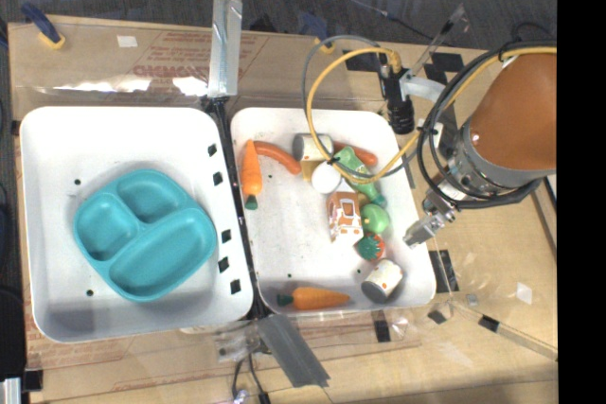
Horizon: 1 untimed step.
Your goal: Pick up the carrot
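While gripper (428,227) state unclear at bin (317,117) edge, carrot (251,173) beside left wall

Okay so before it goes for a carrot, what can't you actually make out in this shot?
- Pincer: small and cluttered by cables at the right bin's edge; open or shut is unreadable in the camera view.
- Arm: cut off by the right edge.
- Pile of toys: overlapping pieces blur together; several can't be identified.
- Carrots: more than one orange piece; which is meant is unclear.
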Tool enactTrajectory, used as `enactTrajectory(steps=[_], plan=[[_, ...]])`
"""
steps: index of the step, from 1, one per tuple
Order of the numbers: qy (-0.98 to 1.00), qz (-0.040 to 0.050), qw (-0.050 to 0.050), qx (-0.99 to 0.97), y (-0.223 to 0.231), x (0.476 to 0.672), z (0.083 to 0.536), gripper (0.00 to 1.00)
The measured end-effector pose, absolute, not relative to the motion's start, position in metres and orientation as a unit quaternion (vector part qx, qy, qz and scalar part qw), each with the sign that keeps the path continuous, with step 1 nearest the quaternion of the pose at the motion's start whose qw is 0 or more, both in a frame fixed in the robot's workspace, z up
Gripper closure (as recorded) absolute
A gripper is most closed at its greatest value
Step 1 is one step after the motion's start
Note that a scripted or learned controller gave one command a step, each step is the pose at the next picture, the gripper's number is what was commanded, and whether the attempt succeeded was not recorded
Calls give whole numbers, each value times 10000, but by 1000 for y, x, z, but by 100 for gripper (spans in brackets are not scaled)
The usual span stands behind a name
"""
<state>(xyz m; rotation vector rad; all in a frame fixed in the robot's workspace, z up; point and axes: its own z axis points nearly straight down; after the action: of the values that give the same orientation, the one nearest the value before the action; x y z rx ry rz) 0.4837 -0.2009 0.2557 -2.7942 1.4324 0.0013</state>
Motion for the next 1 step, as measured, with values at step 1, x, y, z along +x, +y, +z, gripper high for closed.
enactTrajectory(steps=[1], plan=[[3177,-11,15,-9482,-200,489,299,100]])
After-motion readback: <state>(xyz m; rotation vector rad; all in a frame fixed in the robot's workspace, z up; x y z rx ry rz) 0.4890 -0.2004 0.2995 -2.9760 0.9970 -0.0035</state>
